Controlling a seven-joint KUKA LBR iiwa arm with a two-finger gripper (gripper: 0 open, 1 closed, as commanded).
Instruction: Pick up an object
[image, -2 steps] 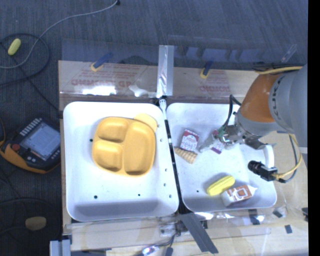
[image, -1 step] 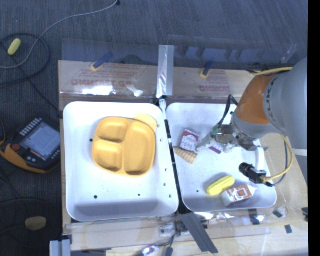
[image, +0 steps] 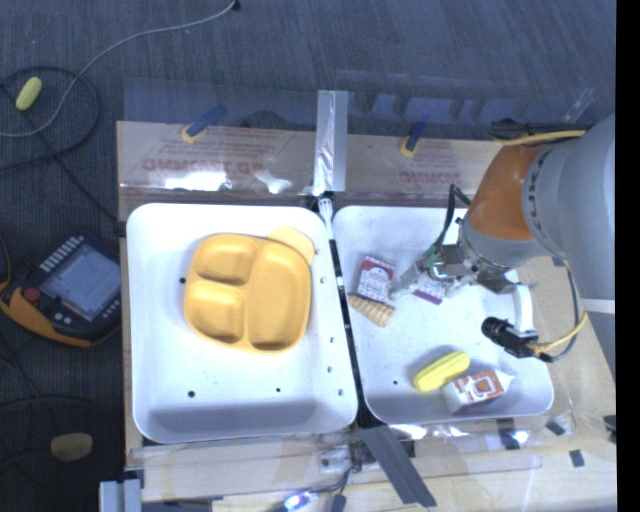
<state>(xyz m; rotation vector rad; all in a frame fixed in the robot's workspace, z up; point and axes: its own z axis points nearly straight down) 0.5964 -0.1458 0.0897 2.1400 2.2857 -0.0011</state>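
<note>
Hand (image: 432, 272) is sitting low in the right bin (image: 400, 225), near its middle, right over a small purple-and-white packet (image: 430, 292). Can't tell how far it's open, or whether it's got anything: the wrist is blocking the view from the right.

Candidate objects in this bin: red-and-white packet (image: 375, 278) just left of the hand, with a tan wafer-like piece (image: 372, 313) touching its lower edge; yellow banana-shaped toy (image: 441, 369) and an orange-and-white carton (image: 478, 389) near the front wall, touching each other. Left bin (image: 160, 400) is carrying a yellow sectioned tray (image: 248, 290).

Risks I'm seeing:
- Purple packet is looking flat and thin, so the hand is likely closing on air or skidding it along the bin floor.
- Red packet is close by, so a slightly-off descent is probably nudging it or pinching both.
- Black cable connector (image: 505, 335) is hanging low off the arm over the bin; it could be sweeping the carton or the toy on retract.
- Flat packets may be sliding out partway through a lift.
</note>
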